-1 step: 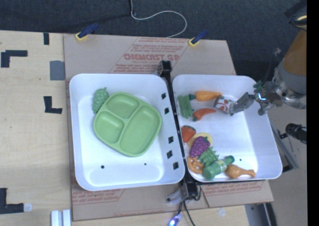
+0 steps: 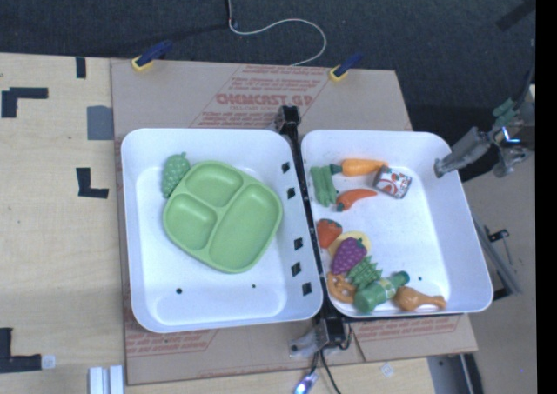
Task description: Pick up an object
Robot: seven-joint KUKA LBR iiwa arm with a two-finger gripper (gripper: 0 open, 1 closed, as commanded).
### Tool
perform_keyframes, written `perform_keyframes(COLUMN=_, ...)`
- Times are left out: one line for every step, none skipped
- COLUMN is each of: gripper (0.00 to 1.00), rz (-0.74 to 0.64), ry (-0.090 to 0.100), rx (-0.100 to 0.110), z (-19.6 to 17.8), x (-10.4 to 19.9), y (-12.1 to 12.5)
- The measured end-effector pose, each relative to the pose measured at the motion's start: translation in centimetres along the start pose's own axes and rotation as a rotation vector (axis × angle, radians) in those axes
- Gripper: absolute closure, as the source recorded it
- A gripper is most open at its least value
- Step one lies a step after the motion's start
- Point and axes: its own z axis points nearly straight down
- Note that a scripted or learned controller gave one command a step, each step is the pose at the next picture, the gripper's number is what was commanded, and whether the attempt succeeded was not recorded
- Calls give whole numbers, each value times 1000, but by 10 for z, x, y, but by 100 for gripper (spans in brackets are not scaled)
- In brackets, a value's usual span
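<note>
The right bin (image 2: pixel 435 236) holds several toy foods. A carrot (image 2: pixel 361 166), a small red and white can (image 2: pixel 392 182), green beans (image 2: pixel 322 184) and an orange chili (image 2: pixel 355 198) lie at its far side. A red strawberry (image 2: pixel 328 231), purple grapes (image 2: pixel 346 255), a green bottle (image 2: pixel 379 293) and an orange gourd (image 2: pixel 419 300) crowd its near left corner. My gripper (image 2: pixel 459 158) hangs over the bin's far right rim, to the right of the can and apart from every object. Nothing is seen in its grasp.
The left bin (image 2: pixel 148 279) holds a green divided plate (image 2: pixel 224 215) with a bunch of green grapes (image 2: pixel 175 172) at the plate's far left edge. Black clips (image 2: pixel 300 236) run along the seam between the bins. A cable (image 2: pixel 261 27) lies beyond the cardboard.
</note>
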Motion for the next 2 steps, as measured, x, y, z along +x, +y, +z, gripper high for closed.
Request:
perform_keyframes(gripper=100, rz=3, ry=0, rx=18, z=0, x=-1, y=1)
perform_keyframes(gripper=100, rz=7, ry=1, rx=20, z=13, x=-32, y=-3)
